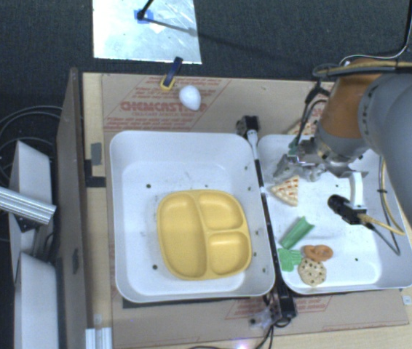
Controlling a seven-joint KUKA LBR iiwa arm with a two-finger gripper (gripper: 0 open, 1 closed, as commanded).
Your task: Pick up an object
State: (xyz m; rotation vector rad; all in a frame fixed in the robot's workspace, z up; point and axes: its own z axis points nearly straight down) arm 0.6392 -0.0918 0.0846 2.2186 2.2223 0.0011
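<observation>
pizza slice (287, 190) lies flat in the right bin (366, 264), far-left part, close to the wall shared with the other bin. hand (292, 167) sits right over its far edge; touching or just above, can't tell from this angle. hand state: can't tell, the tip is a grey blur against the white bin.

nearer the camera in the same bin: green strip (296, 231), tilted; green piece (288, 259) just below it; pretzel (317, 252) and cookie (311, 271) side by side, touching or nearly so.

arm (399, 133) covers the bin's far-right corner, contents there hidden.

left bin (133, 195) holds a yellow plate (204, 233) with three compartments. white egg (190, 97) sits on the desk (140, 107) behind the bins.
</observation>
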